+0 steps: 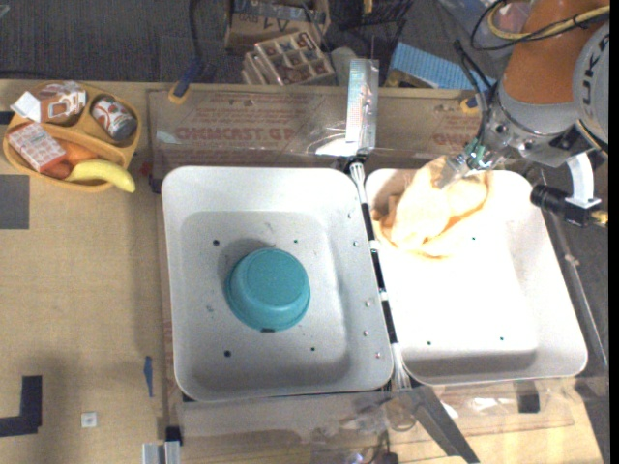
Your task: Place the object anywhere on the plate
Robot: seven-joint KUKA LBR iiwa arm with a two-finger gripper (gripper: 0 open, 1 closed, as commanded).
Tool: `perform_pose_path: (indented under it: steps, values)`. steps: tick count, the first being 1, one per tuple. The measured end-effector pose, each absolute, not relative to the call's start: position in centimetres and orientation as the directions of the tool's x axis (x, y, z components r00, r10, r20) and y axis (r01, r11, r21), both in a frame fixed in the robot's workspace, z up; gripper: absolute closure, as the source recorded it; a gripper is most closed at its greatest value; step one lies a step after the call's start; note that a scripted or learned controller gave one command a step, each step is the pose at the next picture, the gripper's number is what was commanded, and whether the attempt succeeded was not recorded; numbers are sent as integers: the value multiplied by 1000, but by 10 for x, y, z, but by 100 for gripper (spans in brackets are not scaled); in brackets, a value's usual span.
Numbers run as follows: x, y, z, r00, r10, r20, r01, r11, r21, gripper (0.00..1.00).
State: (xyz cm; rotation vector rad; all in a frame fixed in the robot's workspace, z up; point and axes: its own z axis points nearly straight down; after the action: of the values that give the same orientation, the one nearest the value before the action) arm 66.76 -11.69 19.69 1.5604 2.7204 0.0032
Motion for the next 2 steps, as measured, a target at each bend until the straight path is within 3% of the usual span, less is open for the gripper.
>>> perform_pose_path:
  steps: [1,2]
  values:
    - [669,-118,226,-504,864,-4,864,504,4,100]
    - [651,-76,231,-801,599,-2,599,801,1,100]
